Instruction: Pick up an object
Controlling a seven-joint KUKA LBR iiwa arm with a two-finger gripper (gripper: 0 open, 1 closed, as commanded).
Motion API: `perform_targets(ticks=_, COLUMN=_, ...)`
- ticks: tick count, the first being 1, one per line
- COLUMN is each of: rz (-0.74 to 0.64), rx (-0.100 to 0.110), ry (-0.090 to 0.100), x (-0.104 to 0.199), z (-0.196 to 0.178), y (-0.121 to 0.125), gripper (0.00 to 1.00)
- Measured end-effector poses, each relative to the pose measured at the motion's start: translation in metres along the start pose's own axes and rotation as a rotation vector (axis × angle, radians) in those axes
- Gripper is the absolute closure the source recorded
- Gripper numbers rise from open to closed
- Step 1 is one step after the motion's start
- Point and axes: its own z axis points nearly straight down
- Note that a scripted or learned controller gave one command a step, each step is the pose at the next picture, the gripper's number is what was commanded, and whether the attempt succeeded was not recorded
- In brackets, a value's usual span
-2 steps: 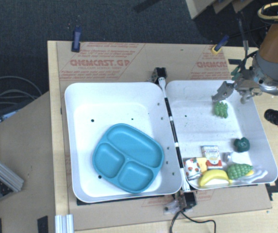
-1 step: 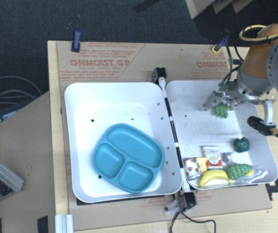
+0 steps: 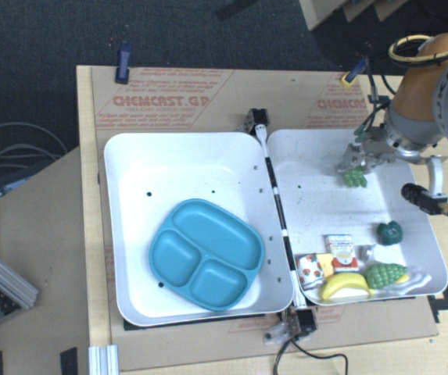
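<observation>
Toy food (banana (image 3: 344,287), green corn (image 3: 386,274)) lies untouched in the right bin's (image 3: 317,209) near corner, while the gripper (image 3: 355,165) is lowered onto a small green toy (image 3: 355,179) at the far side, nothing judged lifted yet.

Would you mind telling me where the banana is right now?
The banana lies in the right bin, at its near edge, in a cluster of toys: a green bumpy toy just to its right and a small carton just behind it.
</observation>
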Motion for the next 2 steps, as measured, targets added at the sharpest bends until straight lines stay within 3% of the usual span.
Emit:
perform_targets(ticks=1, rz=0.0, rx=0.003, ry=0.005, x=0.092, z=0.009, y=-0.017, gripper=1.0)
perform_targets(ticks=2, rz=0.0, rx=0.003, ry=0.004, x=0.161, z=-0.091, y=-0.068, gripper=1.0)
